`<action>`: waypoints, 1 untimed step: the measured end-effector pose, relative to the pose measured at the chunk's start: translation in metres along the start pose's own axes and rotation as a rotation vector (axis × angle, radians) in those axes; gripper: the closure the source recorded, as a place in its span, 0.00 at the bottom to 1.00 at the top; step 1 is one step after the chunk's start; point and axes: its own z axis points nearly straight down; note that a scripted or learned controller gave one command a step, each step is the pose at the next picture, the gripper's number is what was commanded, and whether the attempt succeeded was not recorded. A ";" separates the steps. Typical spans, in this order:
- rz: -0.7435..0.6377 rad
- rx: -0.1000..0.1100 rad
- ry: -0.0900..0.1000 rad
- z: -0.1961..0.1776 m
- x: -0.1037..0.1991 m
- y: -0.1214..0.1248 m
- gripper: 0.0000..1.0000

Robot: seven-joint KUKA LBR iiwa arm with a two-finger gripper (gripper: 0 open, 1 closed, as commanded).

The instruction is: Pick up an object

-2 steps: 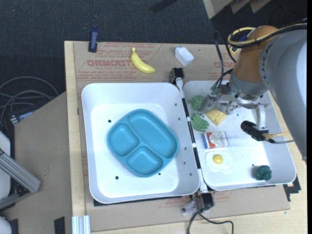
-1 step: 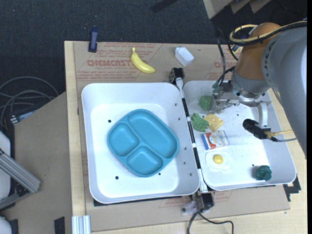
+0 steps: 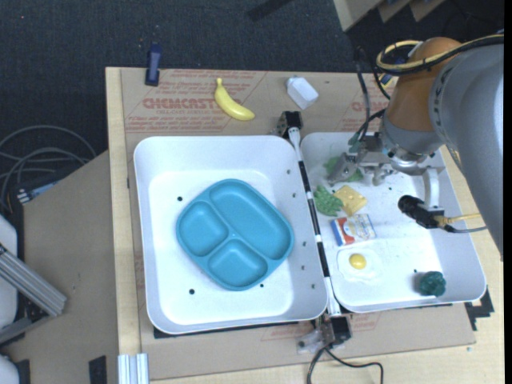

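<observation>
My gripper (image 3: pixel 354 164) hangs low over the far left part of the right bin (image 3: pixel 456 246). Just in front of it lie a yellow wedge (image 3: pixel 350 198) and a green leafy piece (image 3: pixel 327 202). A smaller green bit (image 3: pixel 333 166) sits right beside the gripper's tip. Nearer the front of that bin are a red, white and blue packet (image 3: pixel 352 229), a toy fried egg (image 3: pixel 358 262) and a dark green lump (image 3: pixel 431 283). Nothing shows between the gripper and these things that I can call held.
The left bin (image 3: pixel 160 174) holds a blue divided plate (image 3: pixel 233 233). Behind the bins on the board lie a yellow banana (image 3: pixel 231 102), a white block (image 3: pixel 302 92) and a small blue item (image 3: pixel 153 62). The arm fills the upper right.
</observation>
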 end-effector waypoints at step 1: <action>0.002 -0.012 -0.002 0.012 0.011 0.031 0.00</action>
